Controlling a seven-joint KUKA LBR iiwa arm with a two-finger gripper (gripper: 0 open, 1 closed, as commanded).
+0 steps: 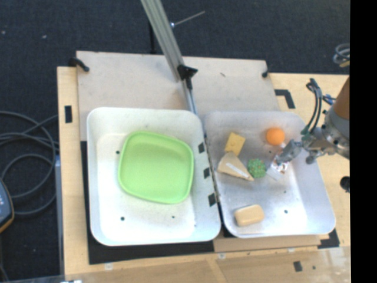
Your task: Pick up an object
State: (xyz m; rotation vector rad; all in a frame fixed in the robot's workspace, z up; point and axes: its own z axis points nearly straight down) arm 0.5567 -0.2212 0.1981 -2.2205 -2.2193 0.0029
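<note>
Hovering low in the right white bin [306, 211], the pincer [281, 161] sat between the small orange ball [274, 136] and green broccoli-like toy [257, 168]; I couldn't tell its opening. Descending between them risked grasping nothing.

camera view: fixed overhead | slanted down | moderate distance | covers both white bins [94, 158]
</note>
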